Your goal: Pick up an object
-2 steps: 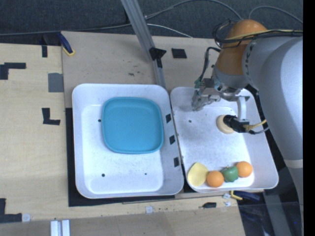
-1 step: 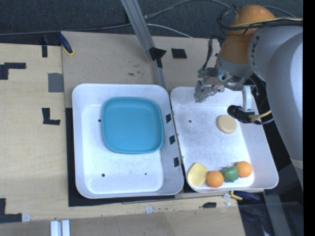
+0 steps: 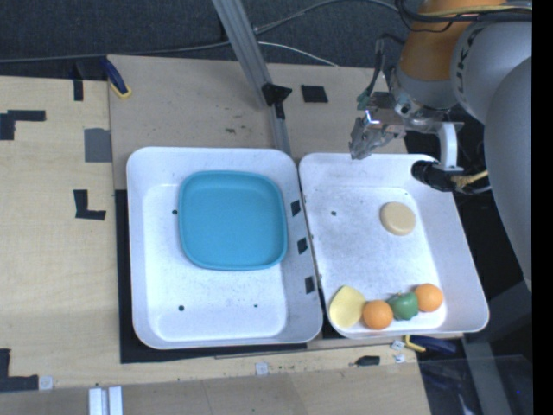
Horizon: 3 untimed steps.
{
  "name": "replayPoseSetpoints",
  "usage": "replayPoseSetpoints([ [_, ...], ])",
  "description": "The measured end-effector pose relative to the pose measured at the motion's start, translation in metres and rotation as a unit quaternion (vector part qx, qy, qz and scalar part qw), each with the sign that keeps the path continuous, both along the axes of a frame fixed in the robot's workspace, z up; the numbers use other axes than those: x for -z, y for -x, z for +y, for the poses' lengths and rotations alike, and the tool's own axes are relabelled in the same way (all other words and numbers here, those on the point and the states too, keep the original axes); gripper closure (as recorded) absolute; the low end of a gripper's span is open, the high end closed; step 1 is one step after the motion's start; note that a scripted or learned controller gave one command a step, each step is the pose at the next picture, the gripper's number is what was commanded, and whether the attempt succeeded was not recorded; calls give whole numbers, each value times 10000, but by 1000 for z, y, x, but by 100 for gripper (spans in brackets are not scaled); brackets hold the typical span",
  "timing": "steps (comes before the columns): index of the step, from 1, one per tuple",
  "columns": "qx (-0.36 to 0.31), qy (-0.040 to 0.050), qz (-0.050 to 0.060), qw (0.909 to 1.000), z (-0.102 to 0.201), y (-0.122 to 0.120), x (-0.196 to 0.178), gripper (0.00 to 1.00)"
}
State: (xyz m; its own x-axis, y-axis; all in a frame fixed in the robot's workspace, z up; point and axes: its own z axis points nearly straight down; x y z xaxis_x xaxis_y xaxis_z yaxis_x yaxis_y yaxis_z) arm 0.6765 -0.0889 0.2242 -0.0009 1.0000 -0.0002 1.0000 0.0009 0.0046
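The right bin (image 3: 346,223) holds a beige round disc (image 3: 398,219) near its right side. Along its front edge lie a yellow piece (image 3: 346,306), an orange ball (image 3: 377,315), a green item (image 3: 403,306) and a second orange ball (image 3: 429,297). My gripper (image 3: 366,142) hangs above the far edge of the right bin, left of the arm's orange band. It is well apart from the objects and nothing shows between its fingers.
The left bin (image 3: 147,232) carries a blue square plate (image 3: 232,220). A grey slanted pole (image 3: 251,54) rises behind the bins. The grey arm (image 3: 501,67) fills the upper right. Black tape marks dot the bench at the left.
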Motion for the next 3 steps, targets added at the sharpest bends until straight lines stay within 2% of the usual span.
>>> replayPoseSetpoints([
  [1,3,-1,10,10000,0,0,-32,100],
  [2,-11,-4,26,10000,41,12,-25,100],
  [3,-17,-5,31,10000,95,27,-11,100],
])
